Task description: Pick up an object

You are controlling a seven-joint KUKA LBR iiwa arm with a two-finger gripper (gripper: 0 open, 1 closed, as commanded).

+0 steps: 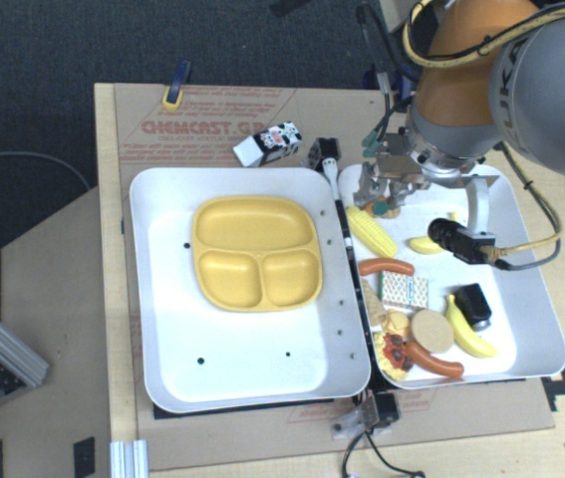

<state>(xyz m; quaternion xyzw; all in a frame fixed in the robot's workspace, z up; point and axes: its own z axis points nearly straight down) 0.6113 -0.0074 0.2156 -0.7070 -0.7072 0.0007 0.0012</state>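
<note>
My gripper (386, 195) hangs low over the far left corner of the right bin (533, 319), just above a small orange and green toy (376, 208). A yellow corn cob (371, 233) lies right in front of it, by the bin's left wall. Further forward are a red sausage (386, 266), a checked cracker (404, 289), a round biscuit (431, 331), a banana (471, 335), a black block (473, 305) and a second sausage (433, 362). The wrist hides what is directly under the gripper.
The left bin (152, 297) holds a yellow divided tray (257, 250). A black-and-white toy (268, 143) lies on the bench behind the bins. A black plug on a cable (458, 239) hangs from the arm over the right bin, next to a small yellow piece (423, 244).
</note>
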